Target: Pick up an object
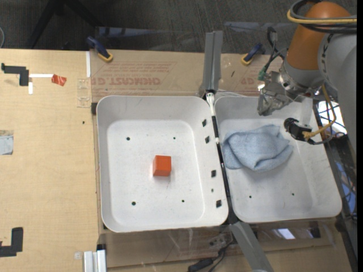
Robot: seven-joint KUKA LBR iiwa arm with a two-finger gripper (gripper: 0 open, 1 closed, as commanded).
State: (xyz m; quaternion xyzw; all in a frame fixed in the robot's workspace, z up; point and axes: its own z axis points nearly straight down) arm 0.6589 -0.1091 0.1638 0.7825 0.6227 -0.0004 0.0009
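A wooden bench (45, 152) bears two white bins. The gripper (271, 103) is poised high over the right bin (317, 208); jaw state cannot be told. Just below the jaws lies a blue-grey cloth (258, 147), ungrasped; a descent is called for.

Robotics lab: clamped bench (45, 169), twin white bins (108, 169), loose cabling (309, 134).

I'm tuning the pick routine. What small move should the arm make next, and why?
Probably lower toward the grey cloth: the gripper hangs just above its far edge in the right bin. The orange block lies in the left bin.
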